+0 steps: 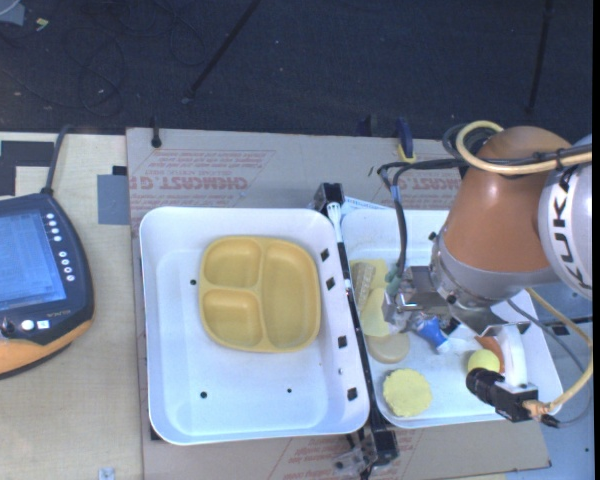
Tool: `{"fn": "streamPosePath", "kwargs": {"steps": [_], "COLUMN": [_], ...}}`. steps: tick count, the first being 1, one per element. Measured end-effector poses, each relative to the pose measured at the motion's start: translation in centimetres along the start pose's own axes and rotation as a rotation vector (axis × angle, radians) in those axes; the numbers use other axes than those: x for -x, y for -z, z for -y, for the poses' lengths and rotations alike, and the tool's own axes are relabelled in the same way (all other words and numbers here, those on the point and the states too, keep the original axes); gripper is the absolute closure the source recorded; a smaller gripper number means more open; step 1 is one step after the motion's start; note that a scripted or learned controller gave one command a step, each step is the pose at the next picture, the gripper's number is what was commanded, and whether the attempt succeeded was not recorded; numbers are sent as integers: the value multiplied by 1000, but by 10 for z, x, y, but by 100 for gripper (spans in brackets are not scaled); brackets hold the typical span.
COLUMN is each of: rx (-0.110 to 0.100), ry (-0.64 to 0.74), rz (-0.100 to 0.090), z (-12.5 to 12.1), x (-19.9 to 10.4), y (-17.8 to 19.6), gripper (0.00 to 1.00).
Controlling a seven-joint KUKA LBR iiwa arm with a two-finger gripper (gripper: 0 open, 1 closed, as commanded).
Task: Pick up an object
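Two white bins side by side, centre frame. Left bin point(170, 388) holds yellow three-compartment plate point(259, 293), flat, upper middle. Cardboard sheet point(220, 173) under bins bears reddish mirrored print, unreadable. "KU" lettering on arm point(565, 223) at right edge. Right bin point(420, 218): round yellow disc point(407, 392) near front wall, yellow ball point(483, 360) right of it, small blue item point(432, 332) between. Gripper point(405, 298) low over right bin; finger spread impossible to tell. Handheld screen pendant point(25, 268) far left.

A cardboard sheet point(230, 168) is covering the desk point(40, 408), two white bins point(170, 368) are sitting on it, and a teach pendant point(25, 278) is lying at the desk's left edge.
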State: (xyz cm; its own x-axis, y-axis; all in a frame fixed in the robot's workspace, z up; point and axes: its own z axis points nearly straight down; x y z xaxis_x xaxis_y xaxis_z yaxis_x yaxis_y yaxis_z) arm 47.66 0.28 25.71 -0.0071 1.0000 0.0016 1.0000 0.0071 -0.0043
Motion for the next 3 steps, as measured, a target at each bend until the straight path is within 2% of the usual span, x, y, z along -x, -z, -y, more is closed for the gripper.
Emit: {"fn": "streamPosePath", "kwargs": {"steps": [1, 2, 3], "rx": [-11, -12, 9], "ry": [-6, -4, 2], "rz": [3, 3, 0], "z": [0, 0, -1], "x": [4, 4, -70], "y": [5, 5, 124], "gripper": [100, 0, 0]}}
